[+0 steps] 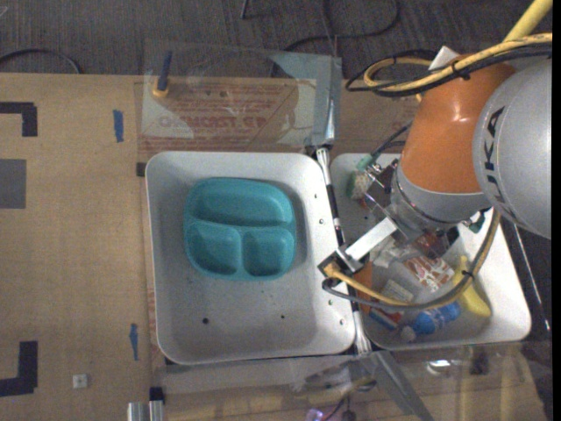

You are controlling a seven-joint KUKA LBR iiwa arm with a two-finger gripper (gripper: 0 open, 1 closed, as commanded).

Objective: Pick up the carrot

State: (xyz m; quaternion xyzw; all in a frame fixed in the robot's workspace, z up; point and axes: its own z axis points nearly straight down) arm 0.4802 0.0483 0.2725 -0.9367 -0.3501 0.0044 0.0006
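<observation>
A teal three-compartment tray (238, 228) lies flat in the left white bin (245, 318), toward its far side. The right white bin (513, 310) holds a clutter: a red-and-white packet (429, 272), a blue object (434, 318) near the front wall, and a yellow one (474, 298) beside it. Strips of blue tape (118, 125) mark the brown surface (70, 235).

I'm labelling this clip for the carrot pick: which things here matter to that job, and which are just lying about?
For the job: carrot, seemingly the orange piece by the left wall of the right bin; arm over that bin.

Lying about: teal divided plate in the left bin; blue object, yellow object, red-and-white packet, green object.
</observation>
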